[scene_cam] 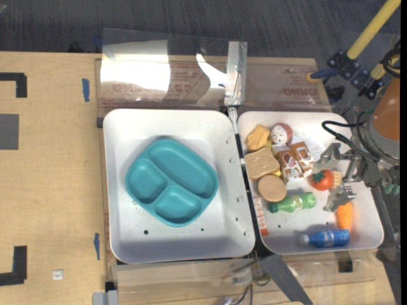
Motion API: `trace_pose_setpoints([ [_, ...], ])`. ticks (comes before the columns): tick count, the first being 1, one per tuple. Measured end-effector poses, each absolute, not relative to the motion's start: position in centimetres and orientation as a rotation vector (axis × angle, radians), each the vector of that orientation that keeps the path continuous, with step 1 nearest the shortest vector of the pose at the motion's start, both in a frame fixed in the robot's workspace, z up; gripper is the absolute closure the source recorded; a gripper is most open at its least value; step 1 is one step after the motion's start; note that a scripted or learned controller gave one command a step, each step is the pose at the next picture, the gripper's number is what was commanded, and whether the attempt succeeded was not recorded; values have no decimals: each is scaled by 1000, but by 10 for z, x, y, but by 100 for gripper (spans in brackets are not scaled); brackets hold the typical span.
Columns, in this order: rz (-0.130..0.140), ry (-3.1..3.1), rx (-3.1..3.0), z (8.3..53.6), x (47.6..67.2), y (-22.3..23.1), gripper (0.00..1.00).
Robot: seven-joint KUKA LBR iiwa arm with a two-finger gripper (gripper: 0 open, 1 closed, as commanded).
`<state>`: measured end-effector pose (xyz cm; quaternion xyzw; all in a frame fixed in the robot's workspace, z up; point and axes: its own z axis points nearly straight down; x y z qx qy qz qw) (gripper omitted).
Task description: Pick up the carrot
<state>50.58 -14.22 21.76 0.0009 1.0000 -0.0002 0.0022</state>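
Almost at the carrot

Right now, in the camera view, the gripper [340,182] hangs low over the right bin [372,237]. Its fingers are spread apart, and nothing sits between them. The carrot [344,216] lies just under the lower finger, near the bin's right side. It looks like the finger tip is close to the carrot's top end or touching it, but I cannot tell which.

A tomato [322,180] sits just beside the upper finger. A blue bottle [325,237] lies near the carrot, and a green bottle [294,203] is a bit farther left. The teal plate [172,180] rests in the left bin [121,234].

I think the fingers could close on the tomato by mistake, because it is so near. The carrot is smooth and could also slip or roll away if it is only pinched at the end.
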Motion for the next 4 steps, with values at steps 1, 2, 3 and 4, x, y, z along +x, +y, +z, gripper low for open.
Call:
trace_pose_setpoints([
  [1,3,3145,108,129,515,-201,0],
  [2,-2,3132,95,88,512,-211,0],
  [3,-12,3108,82,92,490,-223,0],
  [4,-12,3112,77,102,489,-222,100],
])
